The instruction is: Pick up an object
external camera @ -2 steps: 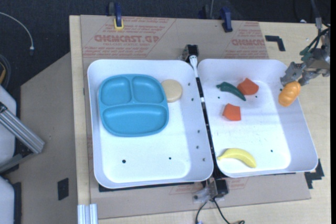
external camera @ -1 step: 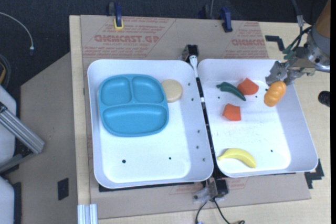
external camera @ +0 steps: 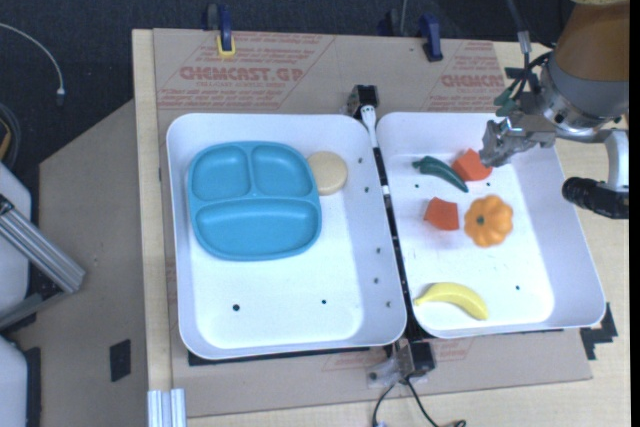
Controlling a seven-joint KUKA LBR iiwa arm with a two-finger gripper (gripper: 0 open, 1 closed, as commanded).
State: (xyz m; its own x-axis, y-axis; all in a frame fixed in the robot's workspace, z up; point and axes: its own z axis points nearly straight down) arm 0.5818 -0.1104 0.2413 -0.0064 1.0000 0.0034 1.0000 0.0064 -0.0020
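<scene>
Two white bins sit side by side on the bench. The left bin has a blue divided plate up in its 10 o'clock area, and a pale round cookie-looking thing sits right against the plate's 2 o'clock edge, touching it or as good as.

The right bin is where all the small stuff is. Near the middle there's an orange pumpkin, and just beside it at its 9 o'clock is a red block. Up at about 11 o'clock from the pumpkin there's a dark green pepper lying at a slant, and its right end sits up against a second orange-red block. Down at 6 o'clock, near the bin's front rim and well apart from the rest, lies a yellow banana.

The arm comes in from 3 o'clock, and the gripper is down low at the 1 o'clock corner of the orange-red block, right on top of it or just touching. Honestly can't tell from this angle whether it's spread or closed, or whether it's actually got hold of anything. Nothing looks lifted; every item appears to be lying on the bin floor.
</scene>
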